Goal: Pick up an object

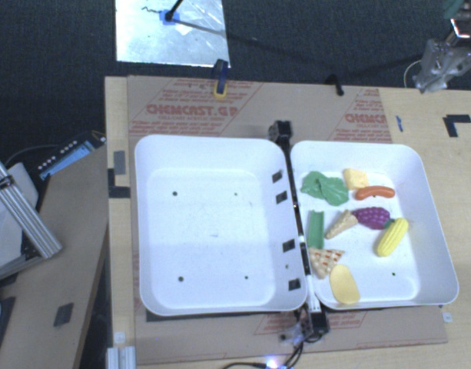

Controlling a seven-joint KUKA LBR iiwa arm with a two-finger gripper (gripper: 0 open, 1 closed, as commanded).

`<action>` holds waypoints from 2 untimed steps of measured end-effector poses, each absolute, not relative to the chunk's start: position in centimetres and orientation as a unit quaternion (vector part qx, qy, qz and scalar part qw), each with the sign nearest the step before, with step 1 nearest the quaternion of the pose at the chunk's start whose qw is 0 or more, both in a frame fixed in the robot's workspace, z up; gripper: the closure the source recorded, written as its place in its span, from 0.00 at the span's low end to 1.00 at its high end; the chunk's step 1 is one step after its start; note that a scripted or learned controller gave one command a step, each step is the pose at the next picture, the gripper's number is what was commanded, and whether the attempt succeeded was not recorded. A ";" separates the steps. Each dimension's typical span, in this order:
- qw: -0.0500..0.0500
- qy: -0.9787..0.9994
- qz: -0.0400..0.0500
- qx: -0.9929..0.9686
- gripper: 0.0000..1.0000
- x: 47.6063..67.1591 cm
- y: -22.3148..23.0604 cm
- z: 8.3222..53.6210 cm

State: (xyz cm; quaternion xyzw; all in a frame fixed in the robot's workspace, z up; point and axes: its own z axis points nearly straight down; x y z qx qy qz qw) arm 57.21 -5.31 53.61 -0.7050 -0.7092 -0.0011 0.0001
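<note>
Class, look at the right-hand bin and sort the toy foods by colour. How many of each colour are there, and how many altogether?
Green: 2, the leafy piece and the long pod
Yellow: 3, the block, the corn cob and the oval piece
Orange-red: 1, the sausage
Purple: 1, the grapes
Tan: 2, the wedge and the waffle slice
Total: 9

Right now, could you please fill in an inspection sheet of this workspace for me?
Surface: bench bears left bin and right bin, side by side.
Job's things: in the right bin, green leaf, yellow block, sausage, grapes, corn, green stick, wedge, waffle piece, yellow oval.
Clutter: yellow clamp.
Pincer: nothing seen.
Cables: black cable behind bench.
Surroundings: foil sheet.
</note>
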 end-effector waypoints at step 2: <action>0.003 -0.707 0.002 -0.707 1.00 56.8 -9.2 47.2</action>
